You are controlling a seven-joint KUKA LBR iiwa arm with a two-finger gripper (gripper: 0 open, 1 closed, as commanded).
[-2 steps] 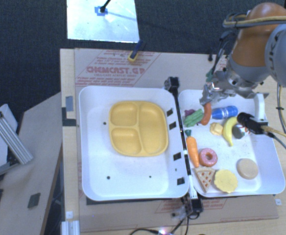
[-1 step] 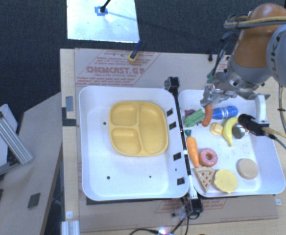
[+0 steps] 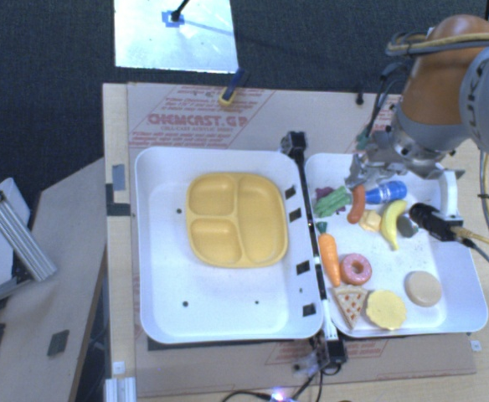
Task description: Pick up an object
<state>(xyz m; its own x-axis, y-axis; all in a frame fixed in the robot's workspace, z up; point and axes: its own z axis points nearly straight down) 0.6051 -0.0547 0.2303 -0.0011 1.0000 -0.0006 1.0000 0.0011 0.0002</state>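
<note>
My gripper (image 3: 360, 174) hangs over the back of the right bin (image 3: 462, 304), just above a red-orange sausage (image 3: 357, 206) and a green vegetable (image 3: 331, 201). A blue bottle (image 3: 387, 193) lies right beside it, and a yellow banana (image 3: 392, 222) lies a little nearer the front. Nothing shows between the fingers, and their spread is hidden by the wrist. Further forward in the same bin lie a carrot (image 3: 329, 258), a pink donut (image 3: 356, 268), a pizza slice (image 3: 349, 306), a yellow round piece (image 3: 386, 310) and a tan cookie (image 3: 423, 288).
The left bin (image 3: 156, 308) holds a yellow divided plate (image 3: 234, 219). A black-clipped divider (image 3: 307, 224) separates the two bins. The arm reaches in from the upper right, above the right bin's back corner.
</note>
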